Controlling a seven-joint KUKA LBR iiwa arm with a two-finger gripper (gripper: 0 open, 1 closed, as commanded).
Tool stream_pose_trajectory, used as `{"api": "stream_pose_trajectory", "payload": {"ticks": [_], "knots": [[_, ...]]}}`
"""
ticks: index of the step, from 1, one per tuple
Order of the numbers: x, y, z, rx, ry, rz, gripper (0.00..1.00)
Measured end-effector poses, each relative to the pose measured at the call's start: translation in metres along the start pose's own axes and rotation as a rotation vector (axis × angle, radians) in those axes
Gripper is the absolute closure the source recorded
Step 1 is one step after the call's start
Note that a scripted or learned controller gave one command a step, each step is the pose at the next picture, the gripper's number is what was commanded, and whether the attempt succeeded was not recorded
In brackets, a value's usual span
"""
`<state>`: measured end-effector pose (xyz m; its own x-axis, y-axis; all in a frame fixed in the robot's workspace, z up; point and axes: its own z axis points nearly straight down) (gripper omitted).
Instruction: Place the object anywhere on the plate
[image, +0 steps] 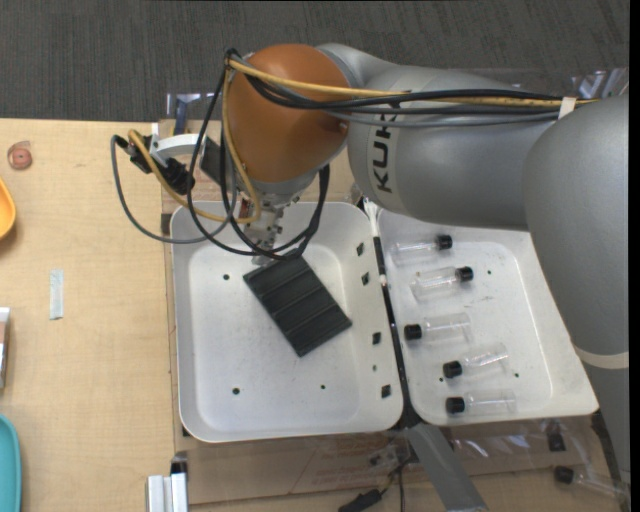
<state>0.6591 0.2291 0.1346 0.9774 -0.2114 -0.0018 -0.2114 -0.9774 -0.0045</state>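
A: Where's the claw (263, 238)?
B: At the left bin's (200, 400) far edge, under the orange band (285, 110); its tip touches or hovers just over the plate's (298, 303) upper corner; wide or narrow, I cannot tell
A: And the vials (440, 330)?
B: In the right bin (560, 390), five lying apart; likely light, stiff, round, slippery and breakable; I'd take one across mid-barrel, not by the black cap

The arm's hand (266, 238) hangs over the left bin (200, 390), above a black ribbed plate (298, 303).
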Motion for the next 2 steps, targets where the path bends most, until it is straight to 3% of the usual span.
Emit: {"api": "stream_pose_trajectory", "payload": {"ticks": [1,2], "knots": [[0.001,0.000,-0.094,0.002,0.002,0.525,1.00],[0.000,0.000,-0.023,-0.001,-0.001,0.136,1.00]]}}
